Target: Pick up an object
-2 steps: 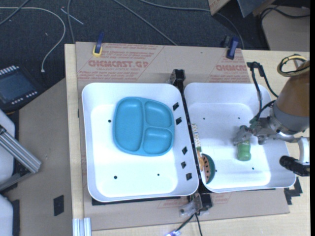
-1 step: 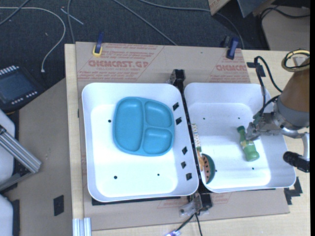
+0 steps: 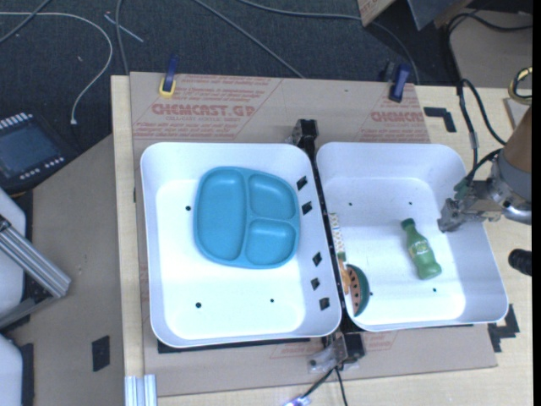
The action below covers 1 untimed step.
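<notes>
A cardboard-topped surface (image 3: 254,100) carries two white bins side by side, with loose cables on the dark floor behind. The left bin (image 3: 169,311) holds a blue sectioned plate (image 3: 247,216), lying flat toward its back half. Against the right bin's (image 3: 473,299) left wall, near the front, sits a small round slice-like toy (image 3: 357,286) with a green rim, tilted up on the slope. Further right, a green bottle (image 3: 419,248) lies on its side on the floor of the bin, cap toward the back. The hand (image 3: 461,210) hangs over the bin's right wall, just beside the bottle but apart from it; whether it is apart or together I cannot tell, and nothing shows between its tips.

The bottle looks the easier target. A good try would centre over its body, turn so the hand closes across the narrow width, and descend fully before closing, since a round bottle may roll away.
</notes>
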### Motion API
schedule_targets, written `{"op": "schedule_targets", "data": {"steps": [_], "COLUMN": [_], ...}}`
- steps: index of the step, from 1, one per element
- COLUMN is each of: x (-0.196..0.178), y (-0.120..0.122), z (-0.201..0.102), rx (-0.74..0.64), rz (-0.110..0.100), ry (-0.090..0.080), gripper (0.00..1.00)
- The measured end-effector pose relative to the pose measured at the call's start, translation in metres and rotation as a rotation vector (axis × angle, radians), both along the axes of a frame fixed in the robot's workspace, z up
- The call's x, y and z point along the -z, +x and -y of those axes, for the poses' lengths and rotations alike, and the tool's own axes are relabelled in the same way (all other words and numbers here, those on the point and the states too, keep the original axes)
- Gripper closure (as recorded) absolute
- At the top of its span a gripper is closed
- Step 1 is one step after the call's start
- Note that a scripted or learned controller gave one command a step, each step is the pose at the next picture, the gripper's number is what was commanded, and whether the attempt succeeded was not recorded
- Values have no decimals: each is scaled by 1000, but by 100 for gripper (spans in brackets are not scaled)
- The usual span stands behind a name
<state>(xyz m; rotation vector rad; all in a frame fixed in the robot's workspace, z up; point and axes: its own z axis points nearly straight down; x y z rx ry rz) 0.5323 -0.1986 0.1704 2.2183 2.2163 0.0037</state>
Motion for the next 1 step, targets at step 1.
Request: {"op": "schedule_targets", "data": {"steps": [1], "x": [-64], "y": [6], "z": [-1], "rx": [-2], "rz": [3], "ry": [-1], "gripper": [100]}}
